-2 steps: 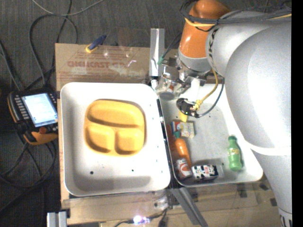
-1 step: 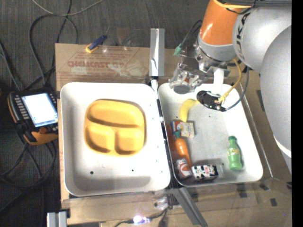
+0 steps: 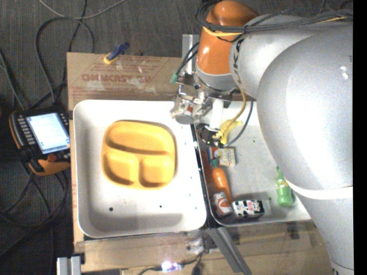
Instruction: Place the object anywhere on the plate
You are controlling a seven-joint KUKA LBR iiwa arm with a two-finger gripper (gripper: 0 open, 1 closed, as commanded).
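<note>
My gripper (image 3: 188, 109) hangs over the far end of the strip where the two bins meet, just past the near-side corner of the bin (image 3: 92, 171) on the view's left. I look down on it from above and cannot tell whether it is spread or closed. I see nothing held in it.

The plate (image 3: 139, 132), yellow with three compartments, lies in the middle of that left-hand bin, down and to the view's left of my gripper and apart from it. All three compartments are bare.

The loose things lie in the other bin (image 3: 252, 159), all lower in the view than my gripper. Which one I am meant to move I cannot say. Nearest is a small pale box (image 3: 227, 155), a little below my gripper by the bin's left wall. Just beyond it an orange bottle (image 3: 219, 182) lies on its side along that same wall. At the bottle's lower end sits a black-and-white pack (image 3: 250, 207). A green bottle (image 3: 283, 191) lies farther to the view's right, close beside my arm's grey body.

None of these touches my gripper or the plate.
</note>
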